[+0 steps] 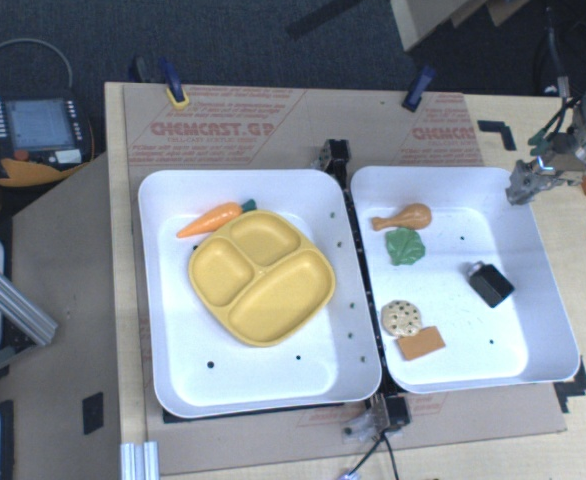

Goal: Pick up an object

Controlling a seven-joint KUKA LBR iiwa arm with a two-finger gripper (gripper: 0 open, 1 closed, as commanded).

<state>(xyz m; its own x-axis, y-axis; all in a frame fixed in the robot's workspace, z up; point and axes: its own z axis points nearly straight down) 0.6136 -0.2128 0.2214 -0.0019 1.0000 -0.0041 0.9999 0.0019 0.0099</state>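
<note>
two glossy white bins (163,268), smooth yellow sectioned plate (261,276), matte black block (490,284); fingers (522,182) perhaps spread, hard to tell

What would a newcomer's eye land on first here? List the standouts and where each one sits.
The yellow divided plate fills the middle of the left bin, with a toy carrot by its upper-left edge. In the right bin lie a toy drumstick, a green leafy piece, a cookie, an orange-brown slab and a black block. The gripper hangs over that bin's upper-right rim.
</note>
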